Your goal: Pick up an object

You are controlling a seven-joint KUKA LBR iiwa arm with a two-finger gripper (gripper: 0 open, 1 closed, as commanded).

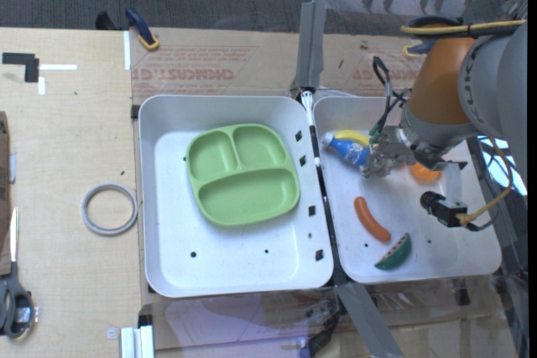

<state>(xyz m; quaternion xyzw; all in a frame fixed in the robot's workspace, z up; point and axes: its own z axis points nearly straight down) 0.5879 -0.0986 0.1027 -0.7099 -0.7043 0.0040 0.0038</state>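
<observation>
Contact seemed near: the gripper (pixel 377 163) was seen low in the right bin (pixel 470 264), just right of the blue-and-yellow bottle (pixel 350 147); finger opening could not be told.

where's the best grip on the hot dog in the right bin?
Likely across the middle of the hot dog, coming straight down from above. It lies flat on the right bin floor, long and narrow, running diagonally, with bare floor on both long sides. Close across its width, turned square to its length. The watermelon slice sits just past its lower end, so avoid that end.
</observation>
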